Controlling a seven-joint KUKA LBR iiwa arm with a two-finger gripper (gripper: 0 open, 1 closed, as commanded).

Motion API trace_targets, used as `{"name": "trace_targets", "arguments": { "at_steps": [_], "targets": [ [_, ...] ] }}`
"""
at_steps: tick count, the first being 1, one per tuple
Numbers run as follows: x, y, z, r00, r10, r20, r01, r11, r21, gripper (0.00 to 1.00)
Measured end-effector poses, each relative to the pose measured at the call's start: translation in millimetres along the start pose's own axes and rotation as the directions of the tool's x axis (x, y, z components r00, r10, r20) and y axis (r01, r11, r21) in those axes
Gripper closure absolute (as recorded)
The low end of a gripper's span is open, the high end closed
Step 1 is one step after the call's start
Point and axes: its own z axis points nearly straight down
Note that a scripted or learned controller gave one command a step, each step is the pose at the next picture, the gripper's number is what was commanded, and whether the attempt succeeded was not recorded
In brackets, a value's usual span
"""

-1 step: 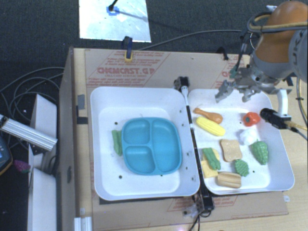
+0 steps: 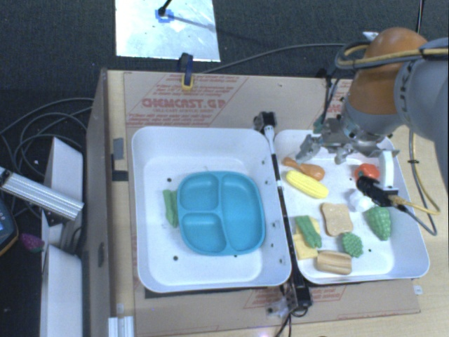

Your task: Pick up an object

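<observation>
Orange tapered toy food piece (image 2: 303, 167) lies in the upper left part of the right-hand shallow white bin (image 2: 414, 258), just above a yellow toy corn cob (image 2: 306, 184); the two look close, contact uncertain. Two-finger gripper (image 2: 324, 153) hangs just above and right of the orange piece, fingers spread apart, nothing between them.

Lower in the same bin:
- tan toast-shaped slice (image 2: 337, 218) at centre
- green oblong vegetable piece (image 2: 307, 230) to its left, lying over a flat yellow slice (image 2: 302, 247)
- small green bumpy piece (image 2: 352, 244)
- brown bread roll (image 2: 333, 262) near the lower rim
- green leafy piece (image 2: 379, 222) at the right
- small red-orange piece (image 2: 367, 171) right of the gripper

Left-hand white bin (image 2: 151, 258) holds a blue divided plastic plate (image 2: 221, 213), with a green pod (image 2: 170, 208) touching its left edge.
</observation>
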Motion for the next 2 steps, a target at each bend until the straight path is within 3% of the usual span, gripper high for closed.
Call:
{"name": "trace_targets", "arguments": {
  "at_steps": [1,2],
  "targets": [
    [-17.9,10.6,70.7,1.0,0.003,0.0,-0.003,1.0,0.002,0.0],
    [-18.7,23.6,99.6,1.0,0.001,0.001,-0.001,1.0,-0.001,0.0]
  ]
}}
